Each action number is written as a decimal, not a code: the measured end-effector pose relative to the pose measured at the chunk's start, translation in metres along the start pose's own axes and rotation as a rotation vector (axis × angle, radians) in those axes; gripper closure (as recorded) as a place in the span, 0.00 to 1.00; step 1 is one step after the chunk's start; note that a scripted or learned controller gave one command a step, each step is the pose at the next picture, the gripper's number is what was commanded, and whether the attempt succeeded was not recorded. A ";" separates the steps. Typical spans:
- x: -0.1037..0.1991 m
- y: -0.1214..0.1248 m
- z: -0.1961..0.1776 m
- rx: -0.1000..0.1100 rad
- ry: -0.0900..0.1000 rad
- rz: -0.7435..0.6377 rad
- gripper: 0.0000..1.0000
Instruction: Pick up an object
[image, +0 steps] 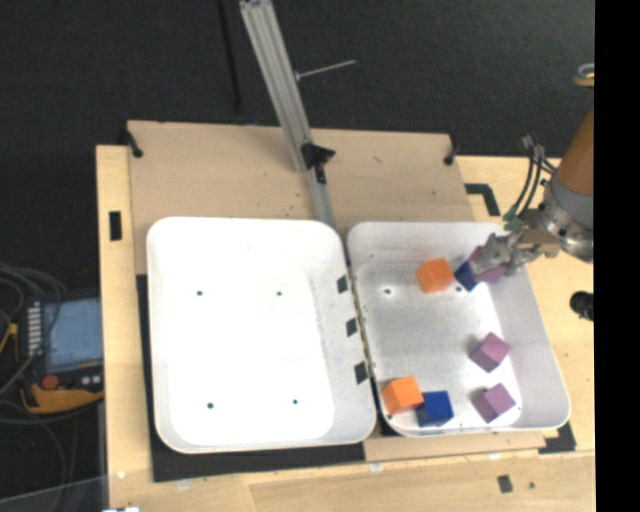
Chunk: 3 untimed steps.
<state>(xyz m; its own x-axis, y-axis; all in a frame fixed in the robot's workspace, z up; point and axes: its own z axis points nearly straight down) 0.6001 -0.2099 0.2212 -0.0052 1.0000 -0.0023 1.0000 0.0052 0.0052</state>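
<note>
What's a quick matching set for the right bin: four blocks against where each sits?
Things:
1. orange block by the gripper
2. orange block at the bin's near edge
3. blue block
4. purple block

Places:
A. near the right bin's far end, just left of a small blue block
B. mid-right of the bin, alone
C. near-left corner, touching the blue block's left side
D. near edge, between an orange block and a purple block

Pairs: 1-A, 2-C, 3-D, 4-B
</note>
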 end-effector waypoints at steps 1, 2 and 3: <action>-0.002 0.001 -0.042 -0.001 0.000 -0.002 1.00; 0.056 -0.006 -0.030 0.006 0.003 -0.001 1.00; 0.105 -0.011 -0.017 0.007 0.003 -0.001 1.00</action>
<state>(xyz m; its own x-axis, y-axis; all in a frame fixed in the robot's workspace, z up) 0.5888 -0.1048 0.2380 -0.0060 1.0000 0.0006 1.0000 0.0060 -0.0015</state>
